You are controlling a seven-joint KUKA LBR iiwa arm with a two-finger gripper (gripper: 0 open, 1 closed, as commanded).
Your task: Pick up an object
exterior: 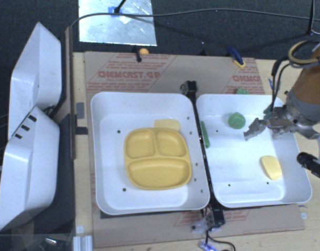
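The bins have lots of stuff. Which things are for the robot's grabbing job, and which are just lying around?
For the job:
gripper
green ball
yellow block
right bin

Just lying about:
yellow tray
left bin
metal sheet

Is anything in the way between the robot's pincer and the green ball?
Nothing visible is. The pincer hangs over the right bin, just right of the green ball, with bare white floor between them. The yellow block lies off to the side, nearer the camera.
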